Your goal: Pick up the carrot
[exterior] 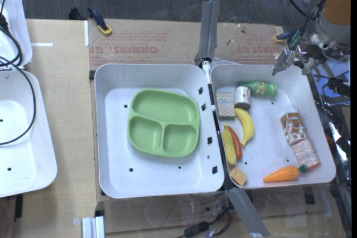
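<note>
Two white bins [106,120] [321,120]. One green divided plate [164,122]. Two bananas [245,125] [228,146]. One carrot [282,174]. One green bottle [260,88]. One can [242,96]. Two snack packets [292,127] [305,153].

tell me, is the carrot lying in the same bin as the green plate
No, the carrot lies in the right bin, while the green plate sits in the left bin.

Bright even overhead light, soft shadows, mild glare on white bins [106,136]; corners perhaps slightly soft.
</note>
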Controlling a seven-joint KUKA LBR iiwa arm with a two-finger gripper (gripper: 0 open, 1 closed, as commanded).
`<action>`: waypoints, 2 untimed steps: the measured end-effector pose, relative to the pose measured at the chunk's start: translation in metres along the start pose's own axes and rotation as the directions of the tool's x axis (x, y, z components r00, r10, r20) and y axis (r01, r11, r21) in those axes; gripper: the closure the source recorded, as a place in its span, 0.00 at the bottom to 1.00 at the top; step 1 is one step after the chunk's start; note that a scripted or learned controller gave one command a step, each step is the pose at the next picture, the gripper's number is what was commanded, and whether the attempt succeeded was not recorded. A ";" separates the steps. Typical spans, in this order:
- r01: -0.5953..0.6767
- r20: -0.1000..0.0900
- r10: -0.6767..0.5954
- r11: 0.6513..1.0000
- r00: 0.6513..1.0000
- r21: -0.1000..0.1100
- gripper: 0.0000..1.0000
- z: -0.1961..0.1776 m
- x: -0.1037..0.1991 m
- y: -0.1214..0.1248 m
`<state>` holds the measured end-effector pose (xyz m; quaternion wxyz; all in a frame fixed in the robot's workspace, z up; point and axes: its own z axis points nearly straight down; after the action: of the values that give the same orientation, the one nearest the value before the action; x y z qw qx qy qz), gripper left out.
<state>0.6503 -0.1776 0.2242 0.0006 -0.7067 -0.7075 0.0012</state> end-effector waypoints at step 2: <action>0.860 0.007 -0.860 0.511 0.511 -0.004 0.00 -0.060 0.042 0.010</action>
<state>0.6600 -0.1356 0.2844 -0.0026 -0.2641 -0.9645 -0.0002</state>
